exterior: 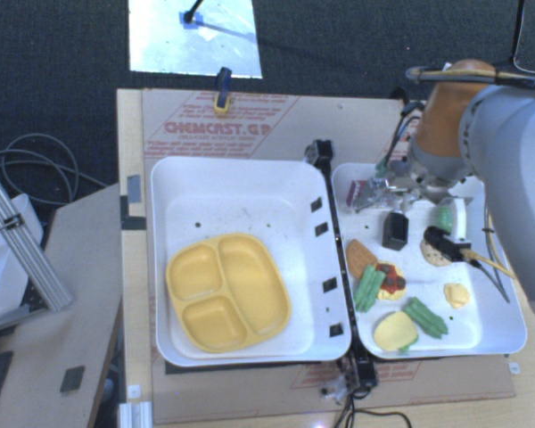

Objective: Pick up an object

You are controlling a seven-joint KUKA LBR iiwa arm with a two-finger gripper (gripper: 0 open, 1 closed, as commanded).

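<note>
The things I could pick are small toy food pieces scattered in the right bin [504, 333], and several are partly hidden. My own arm [508, 141] reaches in from the right and covers the bin's far right corner. It lies over a green and white piece [446, 214] whose shape I cannot make out. A round tan biscuit-like piece [434, 255] is partly covered by my own hardware. Near the bin's left wall sits a brown oval piece [360, 257]. Just below it is a bunch of green bean-like sticks [369, 286], touching a red and yellow piece [392, 280]; I cannot tell which lies on top. At the front a pale yellow-green rounded piece [395, 331] rests against a ridged green pod [425, 317]. A small yellow lump [456, 294] lies apart toward the right. My wrist hangs over the far left part of this bin, above the brown piece, but the metal there is a blur and I cannot tell how my jaws stand or whether anything is in them. The left bin [250, 190] holds a yellow divided tray [227, 288] lying flat with three compartments. Small black clips [316, 205] line the wall where the bins meet. Both bins rest on a printed cardboard sheet [223, 125] on the tabletop [129, 141], with a blue and yellow clamp [223, 90] at its far edge and a shiny square plate [192, 25] beyond.
</note>
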